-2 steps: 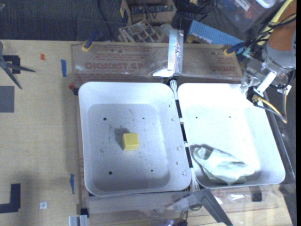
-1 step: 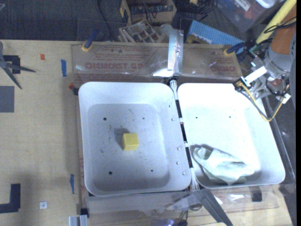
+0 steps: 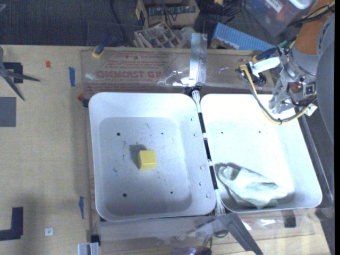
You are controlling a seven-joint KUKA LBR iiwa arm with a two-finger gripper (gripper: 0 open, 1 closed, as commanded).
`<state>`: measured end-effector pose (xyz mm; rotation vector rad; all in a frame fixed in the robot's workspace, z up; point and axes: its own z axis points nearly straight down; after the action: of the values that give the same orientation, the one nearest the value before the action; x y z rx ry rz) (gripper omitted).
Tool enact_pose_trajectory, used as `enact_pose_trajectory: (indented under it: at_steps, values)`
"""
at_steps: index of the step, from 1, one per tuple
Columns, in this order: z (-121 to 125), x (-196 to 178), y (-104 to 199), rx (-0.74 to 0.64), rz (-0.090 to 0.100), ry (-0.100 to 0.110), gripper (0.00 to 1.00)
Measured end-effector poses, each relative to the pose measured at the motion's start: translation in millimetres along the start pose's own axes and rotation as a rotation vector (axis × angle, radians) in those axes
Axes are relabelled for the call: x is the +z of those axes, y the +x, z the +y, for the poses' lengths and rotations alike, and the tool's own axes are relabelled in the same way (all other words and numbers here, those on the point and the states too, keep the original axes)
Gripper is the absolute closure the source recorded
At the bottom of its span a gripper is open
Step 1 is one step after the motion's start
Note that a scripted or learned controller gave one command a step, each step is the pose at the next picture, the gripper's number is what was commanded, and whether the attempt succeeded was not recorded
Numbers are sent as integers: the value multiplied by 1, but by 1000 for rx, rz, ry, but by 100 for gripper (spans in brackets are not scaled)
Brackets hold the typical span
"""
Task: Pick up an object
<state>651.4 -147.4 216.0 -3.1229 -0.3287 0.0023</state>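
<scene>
1. Since the task names no one thing, either bin's content could serve, and judging by how both lie, nothing is picked up yet.
2. At the far left, the table (image 3: pixel 42 142) carries a few dark tools and bits of blue tape, well apart from the bins and no part of the job.
3. Next comes the left bin (image 3: pixel 98 116), where a yellow block (image 3: pixel 147 159) sits near the middle of the floor, free on all sides and touching no wall.
4. Right of the divider, the right bin (image 3: pixel 244 110) holds a crumpled white cloth (image 3: pixel 249 186) in its near corner, close to the divider and lying slack on the floor.
5. Farthest right, the arm's wrist hangs over the right bin's far right corner, trailing a yellow cable.
6. At that spot the tool (image 3: pixel 281 108) is a small blurred tangle of parts, and I cannot tell whether it is apart or together; nothing shows in it.
7. It stands well apart from the cloth and farther yet from the block, so no approach to either looks begun.
8. By my reckoning the whole job is left: choose a target, travel over it, descend, close, and lift.
9. As a guess, the block offers firm flat sides to pinch, while the cloth may slip or bunch.
</scene>
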Motion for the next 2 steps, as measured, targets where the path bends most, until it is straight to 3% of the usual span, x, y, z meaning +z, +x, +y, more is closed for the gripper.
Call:
enact_pose_trajectory:
  at_steps: [1,2]
  values:
    - [-1,35,-89,12,-1,1,100]
    - [45,91,-107,13,-1,2,100]
